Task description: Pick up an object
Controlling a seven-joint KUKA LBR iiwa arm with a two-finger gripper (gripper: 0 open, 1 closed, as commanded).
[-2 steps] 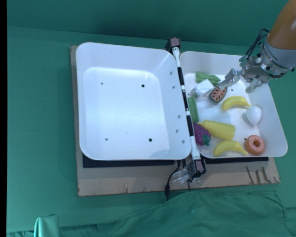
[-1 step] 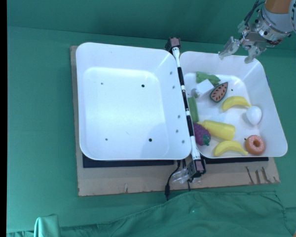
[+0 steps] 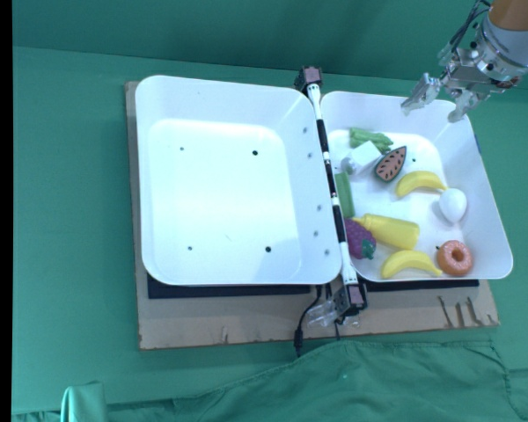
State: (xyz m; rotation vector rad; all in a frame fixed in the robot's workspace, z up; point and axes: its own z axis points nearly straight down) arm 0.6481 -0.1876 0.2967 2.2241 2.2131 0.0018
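Fingers of the gripper [image 3: 440,95] are spread apart with nothing between them, hanging above the far right corner of the right-hand bin [image 3: 488,202], at the end of the grey arm with its orange band that enters from the upper right. All the toy food lies nearer the camera and to the left of the fingers, inside this same bin. Closest are a green bean pod [image 3: 370,137] and a watermelon slice [image 3: 390,163], both down and to the left of the fingertips. Just beyond them, a yellow banana [image 3: 420,182] lies with its long axis running roughly left to right, and a white egg [image 3: 452,204] sits beside its right end. Farther toward the near edge are a yellow bottle-like piece [image 3: 392,230], a purple grape bunch [image 3: 360,238], a second banana [image 3: 409,265] and an orange doughnut [image 3: 456,258]. A judgement: no single target is fixed yet, and any pick calls for the gripper to travel toward the camera and then descend. The left-hand bin [image 3: 220,183] is well apart from the gripper.
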